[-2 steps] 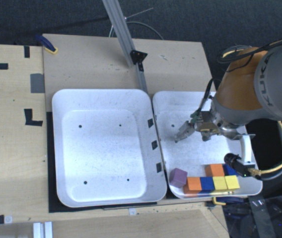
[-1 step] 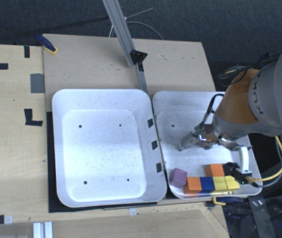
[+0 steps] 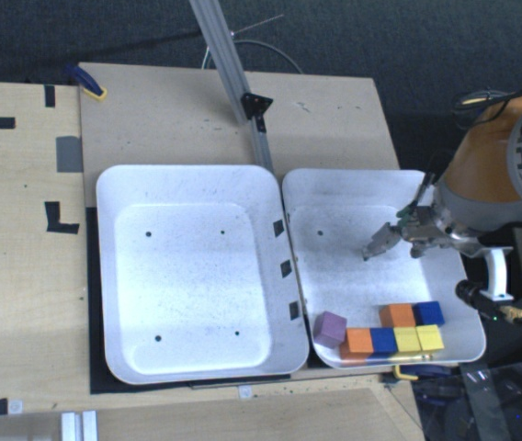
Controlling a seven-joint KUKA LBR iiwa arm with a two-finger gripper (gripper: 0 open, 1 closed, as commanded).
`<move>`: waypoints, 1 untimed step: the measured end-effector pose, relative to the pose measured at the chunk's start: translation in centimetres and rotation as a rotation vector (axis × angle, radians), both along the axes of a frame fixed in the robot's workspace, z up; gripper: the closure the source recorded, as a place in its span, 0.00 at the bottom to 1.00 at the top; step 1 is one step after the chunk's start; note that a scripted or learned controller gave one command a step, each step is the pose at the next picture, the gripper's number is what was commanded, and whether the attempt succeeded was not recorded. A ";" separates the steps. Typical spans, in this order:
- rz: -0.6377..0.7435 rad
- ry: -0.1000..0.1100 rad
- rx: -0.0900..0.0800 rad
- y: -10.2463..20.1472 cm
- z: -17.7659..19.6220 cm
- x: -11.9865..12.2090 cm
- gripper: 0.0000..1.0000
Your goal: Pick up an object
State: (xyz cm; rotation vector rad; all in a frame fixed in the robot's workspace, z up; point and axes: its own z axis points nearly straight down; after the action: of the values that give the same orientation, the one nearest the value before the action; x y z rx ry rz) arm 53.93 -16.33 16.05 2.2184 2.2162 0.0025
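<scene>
A robotics lab or test cell; a plywood bench bears two shallow white bins side by side; black tape marks dot the boards; an aluminium strut slants overhead; loose cable trails on dark carpet.

pincer over right bin | blocks at near edge | nothing held

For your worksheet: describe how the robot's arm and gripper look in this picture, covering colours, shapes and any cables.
The arm enters from the right as a rounded body, orange above and grey below. A thin dark cable loops over its top. Beneath it sits a white curved bracket. The gripper is a slim grey metal piece tapering to a narrow tip, with a small greenish part at its base.
</scene>
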 end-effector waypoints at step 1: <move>0.002 0.010 0.003 1.6 -3.1 -0.4 0.00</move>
State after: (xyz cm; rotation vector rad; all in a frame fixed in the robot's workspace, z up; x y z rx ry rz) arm 53.56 -14.77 12.97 2.2223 2.2250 -0.0046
